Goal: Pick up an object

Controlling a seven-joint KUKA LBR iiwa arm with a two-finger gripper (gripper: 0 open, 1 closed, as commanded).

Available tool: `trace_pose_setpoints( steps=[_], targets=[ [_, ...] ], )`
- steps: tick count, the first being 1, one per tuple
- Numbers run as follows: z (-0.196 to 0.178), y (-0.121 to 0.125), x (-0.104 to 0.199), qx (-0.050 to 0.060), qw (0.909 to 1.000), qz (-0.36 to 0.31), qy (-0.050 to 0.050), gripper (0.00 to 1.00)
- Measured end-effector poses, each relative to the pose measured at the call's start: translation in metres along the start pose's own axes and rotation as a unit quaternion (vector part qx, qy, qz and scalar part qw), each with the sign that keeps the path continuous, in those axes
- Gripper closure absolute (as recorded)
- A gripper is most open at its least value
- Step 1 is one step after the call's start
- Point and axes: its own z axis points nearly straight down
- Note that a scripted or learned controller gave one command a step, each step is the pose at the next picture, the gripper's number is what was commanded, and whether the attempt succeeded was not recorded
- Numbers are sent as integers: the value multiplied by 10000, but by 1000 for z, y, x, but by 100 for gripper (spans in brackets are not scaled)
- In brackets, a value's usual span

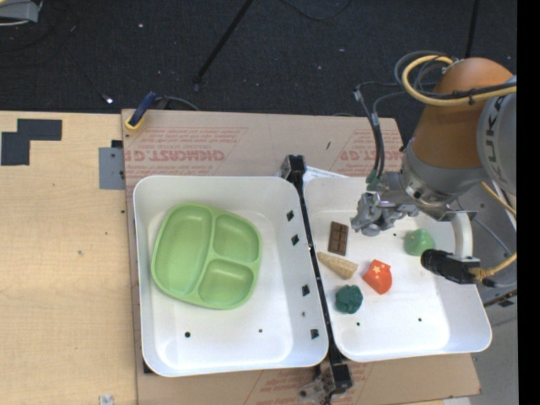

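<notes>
Because the end effector (377,212) hangs at the right bin's (460,337) upper part, its grip state impossible to tell, a descent risks missing: chocolate bar (338,238), orange block (378,277), green lump (417,242) lie apart below.

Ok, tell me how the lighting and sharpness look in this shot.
Camera view: even, bright light; the right bin and left bin are near blown-out white; soft shadows under the green plate; the floor behind is dark; the pincer is slightly soft, the small objects are reasonably sharp.
</notes>
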Motion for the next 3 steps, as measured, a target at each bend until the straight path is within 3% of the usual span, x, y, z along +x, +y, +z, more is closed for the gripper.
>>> trace_pose_setpoints(
  steps=[3],
  targets=[
    [8, -45, 157, 6, 10000, -1, -2, 100]
  ],
)
